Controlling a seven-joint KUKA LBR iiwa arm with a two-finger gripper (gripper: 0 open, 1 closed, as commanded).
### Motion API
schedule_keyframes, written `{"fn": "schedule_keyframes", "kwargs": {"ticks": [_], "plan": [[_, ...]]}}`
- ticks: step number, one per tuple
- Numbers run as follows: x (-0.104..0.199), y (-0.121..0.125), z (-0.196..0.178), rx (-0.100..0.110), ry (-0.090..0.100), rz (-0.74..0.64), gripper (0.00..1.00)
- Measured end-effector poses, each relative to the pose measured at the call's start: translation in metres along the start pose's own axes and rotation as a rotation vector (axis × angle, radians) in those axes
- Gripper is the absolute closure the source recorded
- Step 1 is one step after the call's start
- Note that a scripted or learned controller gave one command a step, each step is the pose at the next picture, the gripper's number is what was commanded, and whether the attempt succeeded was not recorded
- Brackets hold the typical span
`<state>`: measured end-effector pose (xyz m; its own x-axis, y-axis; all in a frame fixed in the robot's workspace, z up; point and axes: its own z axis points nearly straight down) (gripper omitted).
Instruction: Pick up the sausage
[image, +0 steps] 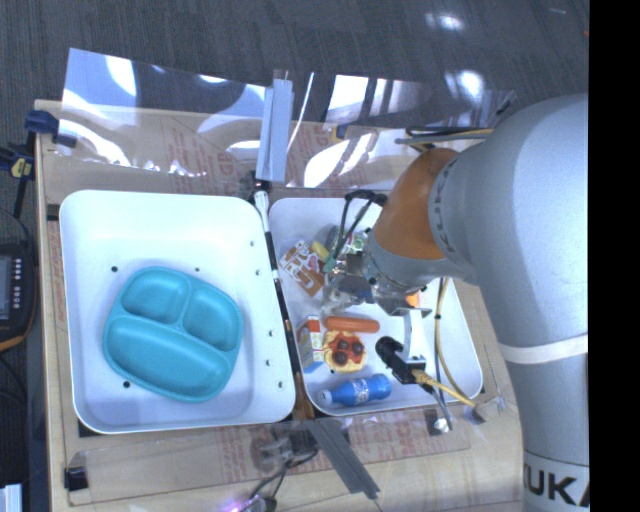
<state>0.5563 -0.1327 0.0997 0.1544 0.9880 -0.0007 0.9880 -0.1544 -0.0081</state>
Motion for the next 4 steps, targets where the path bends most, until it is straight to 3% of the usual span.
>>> {"fn": "schedule_keyframes", "kwargs": {"ticks": [1,2,3,4], "plan": [[0.0,0.0,0.0,0.0,-0.001,-0.001,0.0],[-0.064,-0.025,0.009,-0.003,0.003,-0.019,0.0],[-0.063,-0.025,0.0,0.0,0.003,-0.026,1.0],[-0.058,0.016,-0.062,-0.005,0.002,0.22,1.0]]}}
